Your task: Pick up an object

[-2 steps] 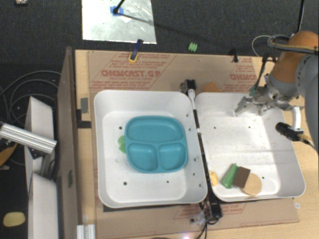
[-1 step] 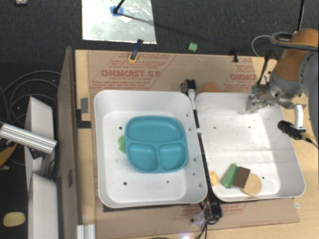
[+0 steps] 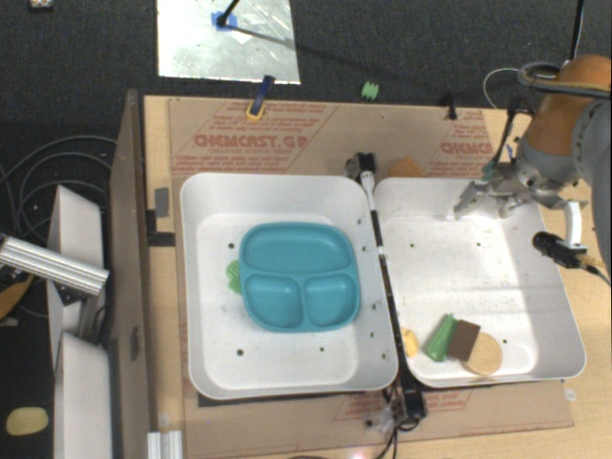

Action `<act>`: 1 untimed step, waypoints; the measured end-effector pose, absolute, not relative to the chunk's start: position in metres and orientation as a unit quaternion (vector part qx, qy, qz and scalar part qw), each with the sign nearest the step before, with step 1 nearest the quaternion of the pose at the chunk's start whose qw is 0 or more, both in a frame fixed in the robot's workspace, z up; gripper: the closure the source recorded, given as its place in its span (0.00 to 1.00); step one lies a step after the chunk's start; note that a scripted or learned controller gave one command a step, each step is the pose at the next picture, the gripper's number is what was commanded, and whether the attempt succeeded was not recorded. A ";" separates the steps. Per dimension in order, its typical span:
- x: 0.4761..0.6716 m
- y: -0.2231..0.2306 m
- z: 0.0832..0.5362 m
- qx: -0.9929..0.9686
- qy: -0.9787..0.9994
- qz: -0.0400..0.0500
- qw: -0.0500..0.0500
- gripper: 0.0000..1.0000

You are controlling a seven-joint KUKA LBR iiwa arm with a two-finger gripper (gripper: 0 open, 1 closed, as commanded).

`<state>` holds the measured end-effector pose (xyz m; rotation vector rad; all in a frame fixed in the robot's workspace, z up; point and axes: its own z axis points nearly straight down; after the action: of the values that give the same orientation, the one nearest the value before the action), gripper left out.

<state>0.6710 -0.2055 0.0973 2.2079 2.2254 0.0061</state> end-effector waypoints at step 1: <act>0.672 -0.206 0.109 0.704 0.711 0.003 0.006 1.00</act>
<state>0.6724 -0.2058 0.1093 2.2023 2.2242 0.0093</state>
